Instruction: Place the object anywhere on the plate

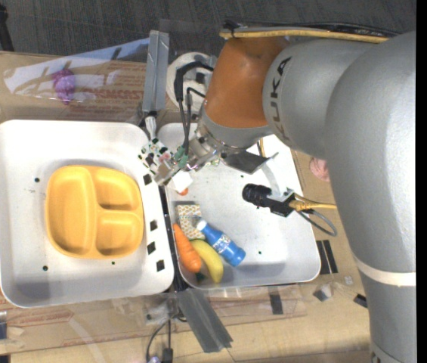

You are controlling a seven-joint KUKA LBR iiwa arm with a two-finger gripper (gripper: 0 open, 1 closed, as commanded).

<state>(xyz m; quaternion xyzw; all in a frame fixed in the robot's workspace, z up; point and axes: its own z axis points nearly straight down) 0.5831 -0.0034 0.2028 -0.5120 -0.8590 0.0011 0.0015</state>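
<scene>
A yellow divided plate (60, 212) lies in the middle of the left bin (17, 278) with nothing on it. My gripper (174, 169) hangs low over the near-left corner of the right bin (298, 257), close to the wall between the bins. A small white and orange piece (182, 181) sits right under the gripper; I cannot tell whether it is held. Below it lie a checkered packet (189, 216), an orange carrot (188, 254), a yellow banana (210, 262) and a blue bottle (224, 246), all apart from the gripper.
The big grey arm with its orange band (243, 82) covers the back and right of the right bin. A grey bar (156, 74) and a printed sheet (69, 82) lie behind the bins. The rim between the bins carries black clips (155, 245).
</scene>
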